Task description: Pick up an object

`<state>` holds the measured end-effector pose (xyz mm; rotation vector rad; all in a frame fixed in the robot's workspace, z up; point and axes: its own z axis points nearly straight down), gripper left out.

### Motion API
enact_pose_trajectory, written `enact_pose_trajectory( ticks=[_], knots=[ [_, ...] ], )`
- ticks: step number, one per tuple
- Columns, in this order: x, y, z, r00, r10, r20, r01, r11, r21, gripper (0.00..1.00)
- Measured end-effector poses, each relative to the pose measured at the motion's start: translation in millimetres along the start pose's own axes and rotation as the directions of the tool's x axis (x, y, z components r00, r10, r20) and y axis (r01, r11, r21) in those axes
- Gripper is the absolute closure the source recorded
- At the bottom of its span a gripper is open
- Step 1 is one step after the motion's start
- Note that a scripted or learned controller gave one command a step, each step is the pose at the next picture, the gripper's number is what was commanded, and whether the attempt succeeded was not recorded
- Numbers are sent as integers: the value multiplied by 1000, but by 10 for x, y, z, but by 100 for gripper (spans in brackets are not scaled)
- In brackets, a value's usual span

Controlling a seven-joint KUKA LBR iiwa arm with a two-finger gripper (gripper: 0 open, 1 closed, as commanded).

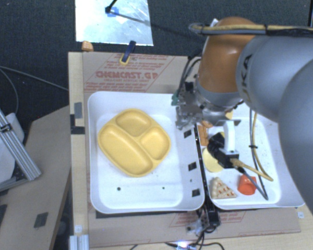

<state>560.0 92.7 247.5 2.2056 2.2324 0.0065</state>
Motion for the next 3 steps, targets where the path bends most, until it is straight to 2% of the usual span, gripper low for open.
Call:
enact_pose_trajectory(
  ticks=[3],
  knots=[
    [2, 20, -313, 1000, -16, 1, 16, 1000, -4, 100]
  ],
)
